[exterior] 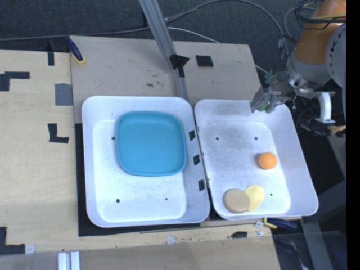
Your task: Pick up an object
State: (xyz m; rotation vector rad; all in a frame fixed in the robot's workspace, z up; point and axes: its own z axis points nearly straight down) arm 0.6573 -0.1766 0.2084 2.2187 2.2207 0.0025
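Camera view from above the bench: the pincer (264,103) of the grey arm (315,55) hangs over the far right corner of the right bin (236,117), its tips above the rim where the white wall meets the bench. Whether its fingers are parted or closed cannot be told at this size, and nothing can be made out between them.

Nearer the camera than the pincer, and well apart from it, an orange ball (268,161) lies on the speckled floor of the same bin. Nearer still, in that bin's front part, a tan disc (236,201) rests touching a pale yellow piece (256,196), the disc partly covering the yellow piece's left side. All three objects lie on the bin floor, none of them in contact with the pincer.

To the pincer's left, across the seam where the two bins meet, the left bin (101,207) bears a blue square plate (151,143) lying flat in its far half. A grey metal strut (163,32) slants down from the top of the frame to a black clamp (179,62) on the bench, beyond the bins and well to the pincer's left. Cables (225,7) trail over the dark floor behind the bench toward the arm, whose orange band (315,41) shows above the wrist.
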